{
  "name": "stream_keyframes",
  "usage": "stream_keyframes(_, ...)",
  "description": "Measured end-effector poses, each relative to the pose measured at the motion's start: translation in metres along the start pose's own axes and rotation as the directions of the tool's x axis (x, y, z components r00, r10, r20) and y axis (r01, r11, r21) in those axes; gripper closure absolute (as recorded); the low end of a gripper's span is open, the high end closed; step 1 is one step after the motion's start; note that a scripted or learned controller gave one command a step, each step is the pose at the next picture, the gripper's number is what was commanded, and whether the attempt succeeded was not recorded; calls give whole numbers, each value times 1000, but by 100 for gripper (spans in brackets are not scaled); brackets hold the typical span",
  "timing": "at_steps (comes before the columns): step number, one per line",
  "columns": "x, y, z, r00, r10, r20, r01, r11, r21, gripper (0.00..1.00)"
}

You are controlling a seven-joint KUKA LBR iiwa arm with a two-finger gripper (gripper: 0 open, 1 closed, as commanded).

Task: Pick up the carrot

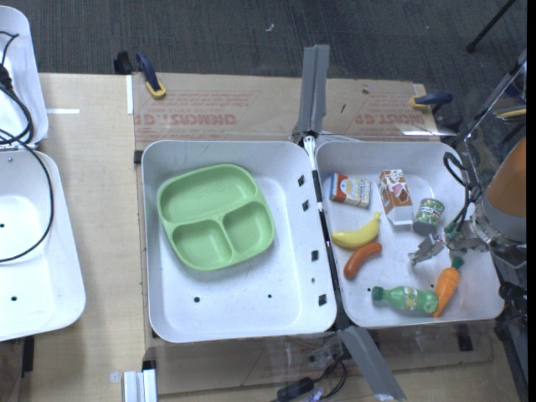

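Tool (429, 249) open, empty, in right bin (477, 312), just above-left of carrot (446, 287).

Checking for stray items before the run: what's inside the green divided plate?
The green divided plate in the left bin shows three bare compartments, nothing in them. The bin floor beneath the plate is covered, so it can't be checked.

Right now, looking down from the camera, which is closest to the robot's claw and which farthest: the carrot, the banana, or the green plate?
1. The carrot, in the right bin just below the gripper.
2. The banana, further left in the same bin, beside the divider.
3. The green plate, across in the left bin, clearly farthest.
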State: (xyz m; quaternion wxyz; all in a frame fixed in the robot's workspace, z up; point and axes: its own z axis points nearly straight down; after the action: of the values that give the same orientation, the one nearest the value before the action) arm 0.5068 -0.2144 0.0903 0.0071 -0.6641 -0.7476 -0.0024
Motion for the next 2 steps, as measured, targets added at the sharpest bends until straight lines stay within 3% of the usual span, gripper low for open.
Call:
stream_keyframes(1, 2, -27, -1, 999, -50, 4, 50, 999, -6, 0)
stream_keyframes(2, 2, -27, -1, 999, -50, 4, 50, 999, -5, 0)
